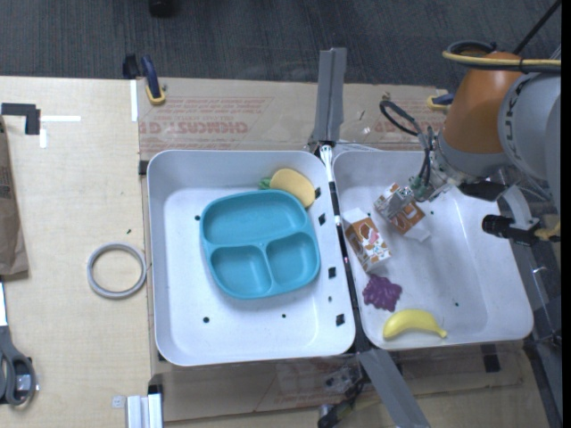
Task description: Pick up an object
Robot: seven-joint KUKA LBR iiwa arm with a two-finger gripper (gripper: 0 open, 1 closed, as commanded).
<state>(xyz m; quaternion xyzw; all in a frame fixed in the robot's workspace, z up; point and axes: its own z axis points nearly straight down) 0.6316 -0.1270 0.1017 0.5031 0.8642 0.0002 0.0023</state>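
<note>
Two white bins sit side by side, and nothing shows lifted from either of them, so I judge the task barely begun: the grasp and the lift are both left to do.

Going left to right, places reckoned from the gripper [403, 205]: far off to its left, the left bin [169, 266] holds one blue divided tray [259, 243], with one yellow lemon-like fruit [293, 184] touching the tray's upper rim. Much nearer, in the right bin [482, 275] where the gripper is lowered, one small snack carton [368, 242] lies just to its lower left. Below the gripper lies one bunch of purple grapes [382, 292], and further below, one yellow banana [414, 325] near the bin's front wall.

At the gripper itself there is a small orange-and-white object [406, 217] — possibly a box. It seems to touch the tip, but the view is too cluttered here, and whether the gripper stands wide, narrow or gripping I cannot tell.
</note>
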